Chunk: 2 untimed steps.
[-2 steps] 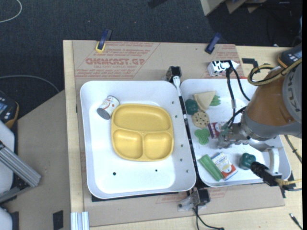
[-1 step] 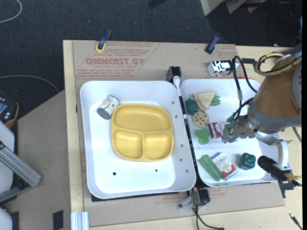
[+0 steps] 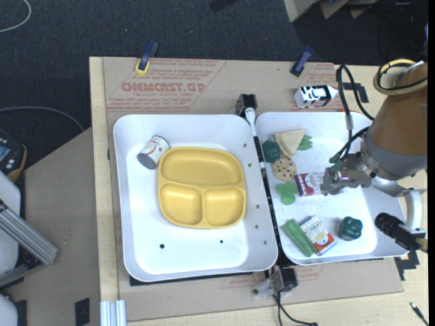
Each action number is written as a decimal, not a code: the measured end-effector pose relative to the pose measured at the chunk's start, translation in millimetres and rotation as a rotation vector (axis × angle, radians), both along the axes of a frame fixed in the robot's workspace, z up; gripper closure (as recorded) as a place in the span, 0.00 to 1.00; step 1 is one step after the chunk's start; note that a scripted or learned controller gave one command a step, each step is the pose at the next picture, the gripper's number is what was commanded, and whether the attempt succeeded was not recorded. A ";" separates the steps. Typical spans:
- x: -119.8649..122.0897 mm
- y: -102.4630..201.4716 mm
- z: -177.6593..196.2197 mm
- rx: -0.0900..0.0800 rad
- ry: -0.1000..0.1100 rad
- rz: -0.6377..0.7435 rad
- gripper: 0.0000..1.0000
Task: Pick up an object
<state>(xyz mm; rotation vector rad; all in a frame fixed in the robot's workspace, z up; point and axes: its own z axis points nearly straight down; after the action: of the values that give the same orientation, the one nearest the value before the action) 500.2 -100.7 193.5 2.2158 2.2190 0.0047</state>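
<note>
Glossy plastic over matt board

The two white bins (image 3: 129,182) look like smooth moulded plastic with a faint sheen, and the yellow divided tray (image 3: 202,185) is glossier plastic still. The surface (image 3: 197,80) under them looks like matt tan board with red print. The arm (image 3: 401,121) shows a satiny orange band over smooth grey casing; the end effector (image 3: 338,180) looks like dull metal. The dark floor (image 3: 81,19) reads as rough carpet.
</note>
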 end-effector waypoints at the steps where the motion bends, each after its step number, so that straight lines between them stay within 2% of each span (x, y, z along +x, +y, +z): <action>1: 1.1 0.0 33.1 0.000 0.001 0.000 1.00; 2: 29.6 40.1 22.8 0.001 0.003 0.004 1.00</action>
<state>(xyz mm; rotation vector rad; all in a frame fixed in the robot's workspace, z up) 529.8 -60.6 216.2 2.2139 2.2249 0.0030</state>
